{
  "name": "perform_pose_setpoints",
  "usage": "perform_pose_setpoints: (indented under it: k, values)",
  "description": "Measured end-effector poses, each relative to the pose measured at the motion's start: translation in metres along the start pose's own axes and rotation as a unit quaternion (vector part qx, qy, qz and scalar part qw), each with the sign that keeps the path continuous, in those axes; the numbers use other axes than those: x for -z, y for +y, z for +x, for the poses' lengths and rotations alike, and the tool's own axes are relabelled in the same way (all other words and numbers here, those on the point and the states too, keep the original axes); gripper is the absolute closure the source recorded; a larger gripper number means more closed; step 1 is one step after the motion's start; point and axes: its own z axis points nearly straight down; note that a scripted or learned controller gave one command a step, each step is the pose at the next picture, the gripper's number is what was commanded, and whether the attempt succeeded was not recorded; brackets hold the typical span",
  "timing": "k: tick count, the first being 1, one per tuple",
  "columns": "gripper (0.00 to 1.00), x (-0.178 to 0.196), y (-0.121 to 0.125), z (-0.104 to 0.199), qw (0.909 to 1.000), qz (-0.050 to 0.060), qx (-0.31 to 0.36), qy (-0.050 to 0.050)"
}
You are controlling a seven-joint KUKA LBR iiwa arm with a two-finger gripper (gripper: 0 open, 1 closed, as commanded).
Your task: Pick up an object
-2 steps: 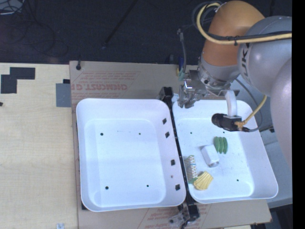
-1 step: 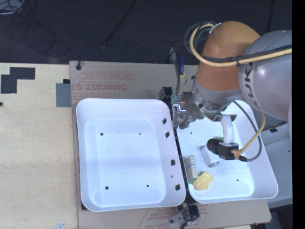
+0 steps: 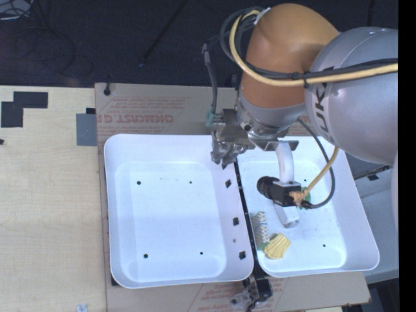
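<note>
1. Nearest, a yellow ridged piece (image 3: 277, 246) and a grey coiled spring (image 3: 261, 229) lie touching by the right bin (image 3: 354, 239) wall; crowding could spoil a grasp.
2. Farther, the gripper (image 3: 224, 151) hovers above the divider, well apart from them; its grip state I cannot tell.

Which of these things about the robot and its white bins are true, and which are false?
1. Two white bins sit side by side. True.
2. A yellow thing lies in the left bin. False: it lies in the right bin.
3. A silvery spring lies right next to the yellow thing. True.
4. The arm reaches over the right bin. True.
5. The yellow thing is up in the air. False: it rests on the bin floor, near the front edge.
</note>
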Motion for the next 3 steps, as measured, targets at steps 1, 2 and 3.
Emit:
perform_pose_setpoints:
  k: [1,2,3]
  values:
    - [1.00,0.078,-0.013,-0.040,1.0000,-0.001,-0.004,-0.001]
    - [1.00,0.052,-0.089,-0.067,1.0000,0.005,-0.004,-0.001]
    - [1.00,0.124,-0.087,-0.028,1.0000,-0.001,-0.001,-0.001]
